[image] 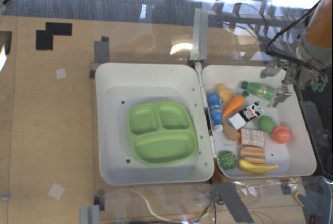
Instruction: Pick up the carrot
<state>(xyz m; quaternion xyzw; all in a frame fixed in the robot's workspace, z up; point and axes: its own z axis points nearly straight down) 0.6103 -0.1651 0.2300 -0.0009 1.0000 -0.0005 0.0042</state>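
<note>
Beside crowding blue bottle [214, 109], orange tapered carrot [233, 107]: easily missed or nudged by empty, parted gripper [277, 84] hovering up-right.

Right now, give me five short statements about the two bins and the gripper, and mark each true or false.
1. The orange carrot lies in the right white bin. True.
2. The green divided plate sits in the right bin. False: it sits in the left white bin.
3. The gripper holds the carrot. False: the gripper is over the right bin's upper right corner, apart from the carrot.
4. The yellow banana lies near the right bin's front edge. True.
5. The blue bottle lies beside the red ball. False: the bottle is along the bin's left wall, the ball on the far side.
</note>
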